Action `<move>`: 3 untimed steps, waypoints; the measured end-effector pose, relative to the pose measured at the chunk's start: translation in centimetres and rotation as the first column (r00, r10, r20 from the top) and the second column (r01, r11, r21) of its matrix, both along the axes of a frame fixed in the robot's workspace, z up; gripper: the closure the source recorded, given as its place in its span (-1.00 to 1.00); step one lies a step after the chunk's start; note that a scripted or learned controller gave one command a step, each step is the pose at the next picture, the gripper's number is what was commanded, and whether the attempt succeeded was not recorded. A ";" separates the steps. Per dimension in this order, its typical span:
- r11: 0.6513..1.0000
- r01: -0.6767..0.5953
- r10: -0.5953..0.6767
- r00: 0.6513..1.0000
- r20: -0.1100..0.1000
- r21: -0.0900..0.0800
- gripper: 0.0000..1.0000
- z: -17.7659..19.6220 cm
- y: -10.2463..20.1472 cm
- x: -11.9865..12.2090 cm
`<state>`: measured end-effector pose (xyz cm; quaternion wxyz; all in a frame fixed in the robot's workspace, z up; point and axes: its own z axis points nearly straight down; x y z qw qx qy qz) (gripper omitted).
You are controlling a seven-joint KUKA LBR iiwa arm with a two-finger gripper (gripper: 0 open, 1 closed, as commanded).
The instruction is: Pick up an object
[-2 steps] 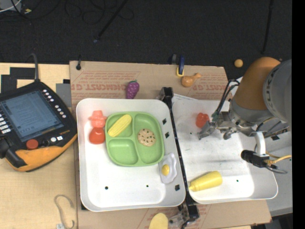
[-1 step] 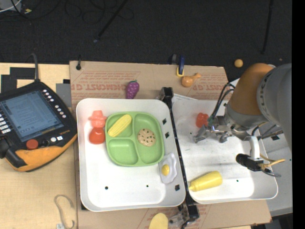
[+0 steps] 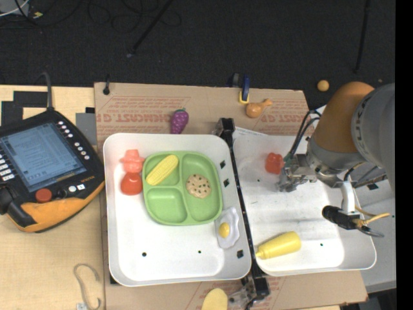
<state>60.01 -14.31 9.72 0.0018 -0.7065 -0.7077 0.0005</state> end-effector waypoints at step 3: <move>1.000 0.002 -0.002 1.000 0.004 -0.001 1.00 13.2 0.3 0.0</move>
